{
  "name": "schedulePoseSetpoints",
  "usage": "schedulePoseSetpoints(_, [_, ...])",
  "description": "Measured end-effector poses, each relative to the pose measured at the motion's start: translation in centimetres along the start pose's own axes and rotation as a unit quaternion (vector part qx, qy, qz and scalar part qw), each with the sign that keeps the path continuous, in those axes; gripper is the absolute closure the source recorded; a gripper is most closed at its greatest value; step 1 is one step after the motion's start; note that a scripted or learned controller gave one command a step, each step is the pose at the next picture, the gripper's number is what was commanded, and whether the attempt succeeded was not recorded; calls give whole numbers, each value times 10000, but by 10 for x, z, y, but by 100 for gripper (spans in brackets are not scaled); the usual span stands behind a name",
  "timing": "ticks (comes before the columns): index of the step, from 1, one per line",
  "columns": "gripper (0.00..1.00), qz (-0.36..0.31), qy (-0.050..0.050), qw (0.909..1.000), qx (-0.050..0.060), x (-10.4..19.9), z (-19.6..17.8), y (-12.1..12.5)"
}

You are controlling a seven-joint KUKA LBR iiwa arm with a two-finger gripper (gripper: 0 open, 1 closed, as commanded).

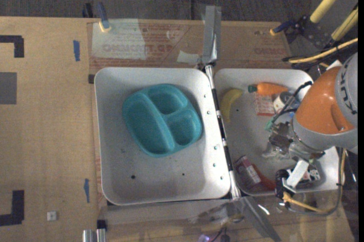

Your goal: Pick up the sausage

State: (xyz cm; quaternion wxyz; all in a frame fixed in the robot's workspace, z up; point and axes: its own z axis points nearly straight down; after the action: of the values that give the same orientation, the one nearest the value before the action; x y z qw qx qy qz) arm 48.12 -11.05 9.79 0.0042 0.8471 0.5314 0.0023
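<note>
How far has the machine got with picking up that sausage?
Nothing looks finished yet. The reddish-brown sausage lies in the right white bin, near its front left corner, and nothing grips it. In hand: the grey arm with the orange band hangs over that same bin. Left to do: close on the sausage and lift it. The teal divided plate sits in the left bin.

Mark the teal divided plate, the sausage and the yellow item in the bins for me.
teal divided plate point(149, 134): camera view, on its large compartment.
sausage point(251, 171): camera view, on the reddish body near the right bin's front.
yellow item point(231, 102): camera view, on its middle.
</note>
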Motion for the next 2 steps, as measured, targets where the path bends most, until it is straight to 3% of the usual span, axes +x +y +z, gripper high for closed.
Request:
schedulePoseSetpoints(1, [100,-1369,6,9906,46,27,-180,45])
schedulePoseSetpoints(2, [100,708,-8,9975,45,30,-192,62])
